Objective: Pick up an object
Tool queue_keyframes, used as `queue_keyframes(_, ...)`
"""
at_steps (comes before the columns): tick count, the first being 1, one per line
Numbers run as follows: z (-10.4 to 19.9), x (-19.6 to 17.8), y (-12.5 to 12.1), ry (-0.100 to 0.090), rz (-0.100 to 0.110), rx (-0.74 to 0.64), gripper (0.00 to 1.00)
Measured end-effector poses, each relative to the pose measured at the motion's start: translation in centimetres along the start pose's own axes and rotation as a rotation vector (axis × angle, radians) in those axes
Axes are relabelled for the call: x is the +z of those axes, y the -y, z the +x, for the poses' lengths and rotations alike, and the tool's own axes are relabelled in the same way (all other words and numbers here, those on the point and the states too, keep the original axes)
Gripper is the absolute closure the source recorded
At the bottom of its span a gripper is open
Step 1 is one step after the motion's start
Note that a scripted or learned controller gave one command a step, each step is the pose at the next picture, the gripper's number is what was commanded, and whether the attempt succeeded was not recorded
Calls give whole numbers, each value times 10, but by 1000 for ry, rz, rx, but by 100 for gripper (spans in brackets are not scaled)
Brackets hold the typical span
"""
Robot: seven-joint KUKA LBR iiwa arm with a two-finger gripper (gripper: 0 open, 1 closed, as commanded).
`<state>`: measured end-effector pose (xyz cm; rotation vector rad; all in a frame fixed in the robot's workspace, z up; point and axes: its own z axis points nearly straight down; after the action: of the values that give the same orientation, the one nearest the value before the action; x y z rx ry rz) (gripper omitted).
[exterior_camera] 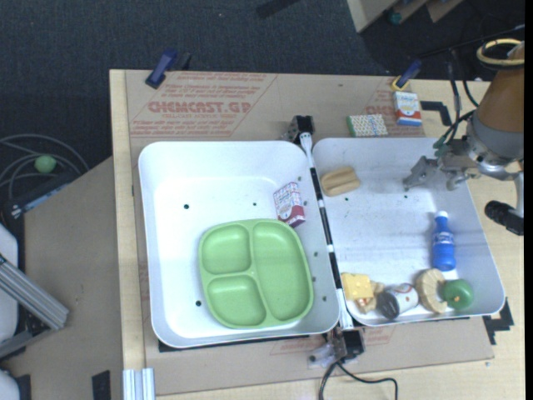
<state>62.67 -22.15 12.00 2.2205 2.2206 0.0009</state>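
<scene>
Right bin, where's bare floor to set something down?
The right bin is bare in its middle, between the bread piece, blue bottle and hand. Its near edge is crowded: cheese, green ball, other small toys.

Blue bottle (442, 242) with white cap lies in right bin (375, 152).

Dark blue-grey carpet (166, 15) covered the floor around the bench. The bench top was pale board (208, 107) printed with red lettering, held by blue clamps (162, 69) at its far edge. Coiled cables (33, 173) lay on the floor at the left, beside a metal rail (33, 294).
</scene>
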Motion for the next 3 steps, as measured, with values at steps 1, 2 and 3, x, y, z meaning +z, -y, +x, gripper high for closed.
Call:
queue_keyframes(1, 1, 22, 48, -8, 4, -3, 0)
queue_keyframes(2, 3, 35, 83, -10, 3, -4, 0)
queue_keyframes(3, 7, 35, 105, -4, 3, -1, 0)
